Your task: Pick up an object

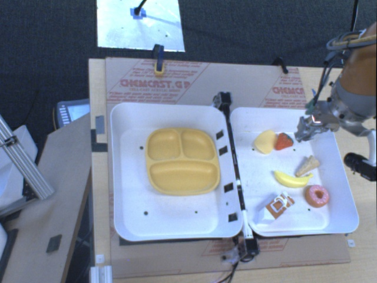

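Observation:
The right bin (336, 217) holds a yellow lemon-like piece (265, 141), a red strawberry (284, 141), a banana (291, 179), a pale wedge (307, 166), a pink donut (317, 196) and a small brown-and-white packet (278, 206). My gripper (304, 128) hangs at the bin's upper right, just right of and above the strawberry. It is small and dark against the arm.
The left bin (123, 158) carries a yellow divided tray (179, 161). A black divider (230, 158) runs between the bins. Clamps sit on the cardboard sheet behind them. A dark fitting (360, 165) juts in at the right bin's edge.

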`<state>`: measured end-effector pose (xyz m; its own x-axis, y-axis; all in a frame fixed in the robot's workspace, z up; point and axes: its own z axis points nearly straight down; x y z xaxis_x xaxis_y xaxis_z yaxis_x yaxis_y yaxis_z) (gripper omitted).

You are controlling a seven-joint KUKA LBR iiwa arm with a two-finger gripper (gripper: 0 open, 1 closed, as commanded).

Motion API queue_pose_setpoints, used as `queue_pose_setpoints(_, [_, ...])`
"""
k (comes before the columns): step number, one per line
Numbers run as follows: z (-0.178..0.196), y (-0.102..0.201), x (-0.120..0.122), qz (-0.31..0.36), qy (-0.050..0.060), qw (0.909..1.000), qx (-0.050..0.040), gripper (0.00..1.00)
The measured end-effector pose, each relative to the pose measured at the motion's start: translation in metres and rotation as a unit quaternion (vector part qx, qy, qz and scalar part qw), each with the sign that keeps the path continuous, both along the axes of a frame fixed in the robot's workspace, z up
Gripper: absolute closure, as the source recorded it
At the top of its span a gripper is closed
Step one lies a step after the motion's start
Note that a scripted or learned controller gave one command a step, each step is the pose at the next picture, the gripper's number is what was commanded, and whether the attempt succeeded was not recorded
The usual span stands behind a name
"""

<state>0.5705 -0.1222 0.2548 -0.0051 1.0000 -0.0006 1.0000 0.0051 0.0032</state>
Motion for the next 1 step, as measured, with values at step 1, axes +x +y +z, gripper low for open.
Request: queue_pose_setpoints(1, [-0.0135, 0.0566, -0.0127, 0.002, 0.001, 1.0000, 0.0012, 1.00])
